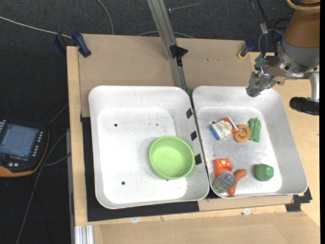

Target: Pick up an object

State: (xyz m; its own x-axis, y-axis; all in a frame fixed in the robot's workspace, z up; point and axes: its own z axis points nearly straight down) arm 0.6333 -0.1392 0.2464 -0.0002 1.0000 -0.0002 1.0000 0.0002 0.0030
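Nearest the camera, a round tin (224, 182) and a carrot (236, 179) are lying well below the claw (254, 89), which is being held over the right bin's (289, 136) far rim; whether it is apart or together cannot be told. Approach is judged under way; a descent toward the blue-and-white carton (222, 128), below-left, is being called for.

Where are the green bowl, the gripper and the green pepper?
Green bowl (171, 157): camera view, on its inner floor.
Gripper (253, 90): camera view, at its fingertips.
Green pepper (264, 172): camera view, on its rounded body.
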